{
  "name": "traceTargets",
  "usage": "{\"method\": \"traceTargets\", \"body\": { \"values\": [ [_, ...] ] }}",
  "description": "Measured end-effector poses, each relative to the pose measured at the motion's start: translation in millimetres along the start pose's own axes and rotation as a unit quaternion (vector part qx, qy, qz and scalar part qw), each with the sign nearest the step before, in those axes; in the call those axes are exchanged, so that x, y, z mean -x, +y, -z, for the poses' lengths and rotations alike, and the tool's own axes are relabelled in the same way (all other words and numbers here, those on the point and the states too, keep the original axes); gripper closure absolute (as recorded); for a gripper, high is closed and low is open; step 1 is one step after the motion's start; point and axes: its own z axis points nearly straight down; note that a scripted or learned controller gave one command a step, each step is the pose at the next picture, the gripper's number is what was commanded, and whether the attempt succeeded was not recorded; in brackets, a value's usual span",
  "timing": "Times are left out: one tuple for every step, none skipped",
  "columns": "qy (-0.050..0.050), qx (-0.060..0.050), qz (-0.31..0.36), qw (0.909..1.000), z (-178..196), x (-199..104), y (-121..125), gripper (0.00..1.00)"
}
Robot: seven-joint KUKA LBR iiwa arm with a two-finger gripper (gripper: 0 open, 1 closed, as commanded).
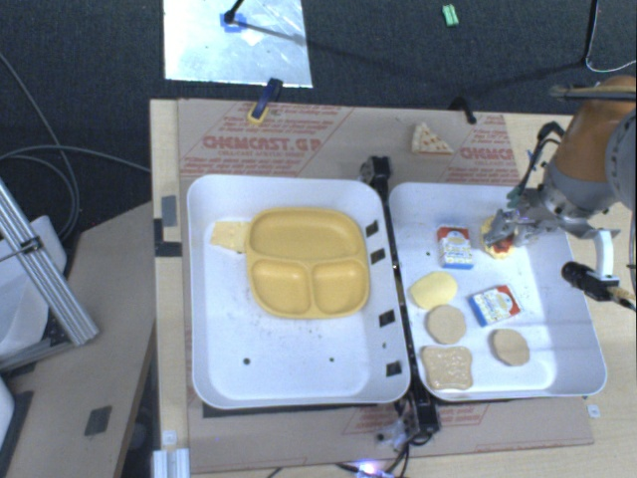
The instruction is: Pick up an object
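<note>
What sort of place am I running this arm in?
Most likely a robotics lab bench for grasping trials, not a kitchen. Two white bins sit side by side on a board, toy food such as a yellow divided plate lies in them, and loose cables trail over dark carpet.

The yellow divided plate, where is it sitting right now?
The yellow divided plate lies in the left white bin, toward its upper middle, with a pale yellow square piece touching its left edge.

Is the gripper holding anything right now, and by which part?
Cannot be told. The gripper is down at a small red and yellow object in the right bin, but a hold isn't visible.
</note>
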Motion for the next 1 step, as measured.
{"method": "traceTargets", "body": {
  "values": [
    [-0.005, -0.001, 0.000, 1.0000, -7.7, -90.8, -0.9, 1.00]
  ]
}}
